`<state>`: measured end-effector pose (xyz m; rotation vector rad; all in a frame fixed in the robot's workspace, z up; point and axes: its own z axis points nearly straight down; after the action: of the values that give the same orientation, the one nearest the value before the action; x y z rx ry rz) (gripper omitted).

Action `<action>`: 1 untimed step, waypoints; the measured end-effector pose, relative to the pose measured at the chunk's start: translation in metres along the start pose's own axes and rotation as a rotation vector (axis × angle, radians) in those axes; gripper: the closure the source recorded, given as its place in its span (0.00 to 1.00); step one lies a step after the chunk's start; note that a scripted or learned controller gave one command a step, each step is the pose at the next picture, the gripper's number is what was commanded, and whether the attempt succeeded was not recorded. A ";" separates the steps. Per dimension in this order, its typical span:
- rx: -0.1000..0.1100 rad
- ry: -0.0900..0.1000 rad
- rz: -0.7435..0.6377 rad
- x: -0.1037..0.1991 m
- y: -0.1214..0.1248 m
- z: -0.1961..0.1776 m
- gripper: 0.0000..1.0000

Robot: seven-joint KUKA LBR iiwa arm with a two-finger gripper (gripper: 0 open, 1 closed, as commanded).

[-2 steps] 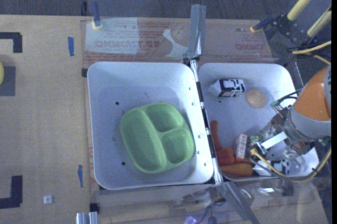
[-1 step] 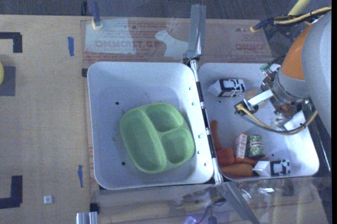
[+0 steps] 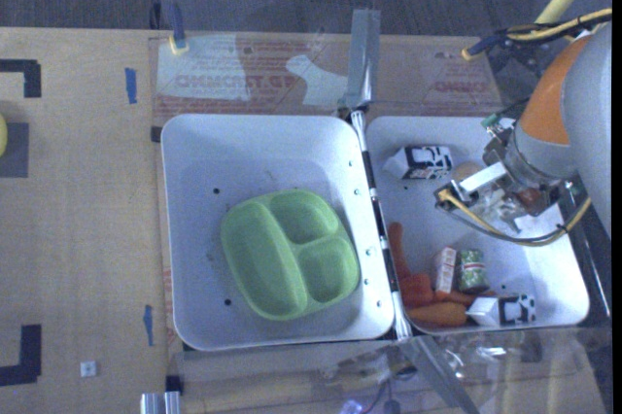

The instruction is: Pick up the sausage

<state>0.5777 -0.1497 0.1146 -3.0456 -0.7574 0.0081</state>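
Two white bins sit side by side; the left bin (image 3: 185,208) holds one green three-compartment plate (image 3: 290,253), well to the left of the gripper (image 3: 505,201). In the right bin (image 3: 573,291), the red sausage (image 3: 397,252) lies along the left wall, left of and below the gripper, well apart from it. Below it lie two orange carrots (image 3: 432,305). One small red-and-white carton (image 3: 445,270) and one green packet (image 3: 471,270) stand just below the gripper. Two black-and-white cartons show, one (image 3: 426,161) up and left of the gripper, one (image 3: 513,309) below it. No printing is legible. Whether the gripper is open or closed cannot be told.
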 end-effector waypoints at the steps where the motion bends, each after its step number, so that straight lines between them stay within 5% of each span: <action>1: 0.001 0.000 0.000 0.000 0.000 0.000 0.00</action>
<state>0.5777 -0.1493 0.1144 -3.0449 -0.7575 0.0088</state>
